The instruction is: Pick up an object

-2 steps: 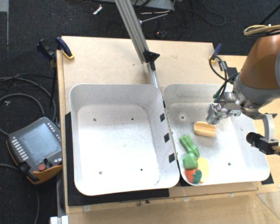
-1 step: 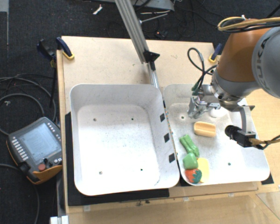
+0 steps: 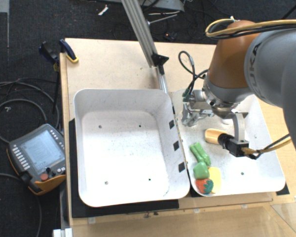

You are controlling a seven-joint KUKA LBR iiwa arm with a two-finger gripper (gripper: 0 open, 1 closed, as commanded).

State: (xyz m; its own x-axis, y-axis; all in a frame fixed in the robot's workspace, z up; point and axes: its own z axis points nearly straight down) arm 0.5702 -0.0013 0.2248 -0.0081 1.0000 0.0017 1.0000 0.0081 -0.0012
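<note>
Camera view: green toy point(image 3: 201, 154) lies just below tool point(image 3: 190, 115).

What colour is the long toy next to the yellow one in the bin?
Green. The long toy shows best in the camera view, in the right bin.

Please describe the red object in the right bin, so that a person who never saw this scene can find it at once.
Start at the right bin, under the gripper. Along its near left corner lies a cluster of small toys. The red toy is nearest the front rim, below the green toy and beside the yellow one.
</note>
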